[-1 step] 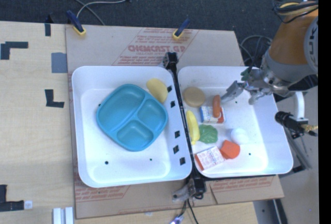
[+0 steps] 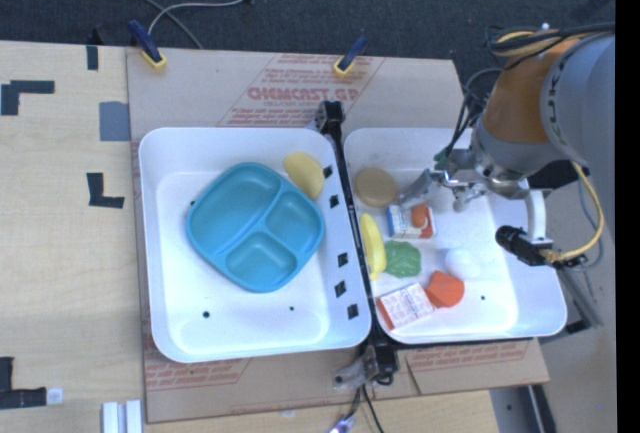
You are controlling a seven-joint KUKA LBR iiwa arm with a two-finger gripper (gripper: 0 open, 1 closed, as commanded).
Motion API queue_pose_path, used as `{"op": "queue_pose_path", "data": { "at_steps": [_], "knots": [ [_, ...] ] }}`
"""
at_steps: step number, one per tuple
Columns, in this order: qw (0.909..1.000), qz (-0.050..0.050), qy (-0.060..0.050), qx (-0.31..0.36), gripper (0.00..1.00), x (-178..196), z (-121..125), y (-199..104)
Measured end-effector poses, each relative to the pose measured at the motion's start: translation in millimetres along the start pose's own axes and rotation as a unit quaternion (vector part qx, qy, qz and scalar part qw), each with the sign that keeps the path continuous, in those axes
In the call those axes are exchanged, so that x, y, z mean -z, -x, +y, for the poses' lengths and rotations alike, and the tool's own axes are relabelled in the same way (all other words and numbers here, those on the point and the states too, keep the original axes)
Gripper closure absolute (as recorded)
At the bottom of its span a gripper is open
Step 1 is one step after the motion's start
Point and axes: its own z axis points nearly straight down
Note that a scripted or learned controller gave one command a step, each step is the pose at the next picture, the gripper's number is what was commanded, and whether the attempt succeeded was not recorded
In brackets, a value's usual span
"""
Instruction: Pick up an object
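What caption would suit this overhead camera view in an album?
Robot arm's tool hangs over the right bin of toy foods; blue divided plate sits in the left bin.

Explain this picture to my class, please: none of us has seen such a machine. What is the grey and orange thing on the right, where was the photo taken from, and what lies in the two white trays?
The photo comes from one fixed camera above the bench, looking down at a slant. The grey and orange thing is a robot arm reaching in from the right. At its tip sits a gripper with two fingers, hanging over the right bin; nothing can be seen held between them. That bin contains a tan round piece, a small white and orange packet, a yellow banana shape, a green lump, an orange piece and a red and white packet. The left bin holds a blue divided plate and a yellow lump.
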Motion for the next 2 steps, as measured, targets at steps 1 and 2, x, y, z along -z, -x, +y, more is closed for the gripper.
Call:
{"op": "queue_pose_path", "data": {
  "at_steps": [1,2],
  "knots": [
    [1.0000,-0.001,0.003,0.000,0.00,-46.9,12.8,-24.7],
    [1.0000,-0.001,0.003,0.000,1.00,-37.6,12.7,-25.0]
  ]
}}
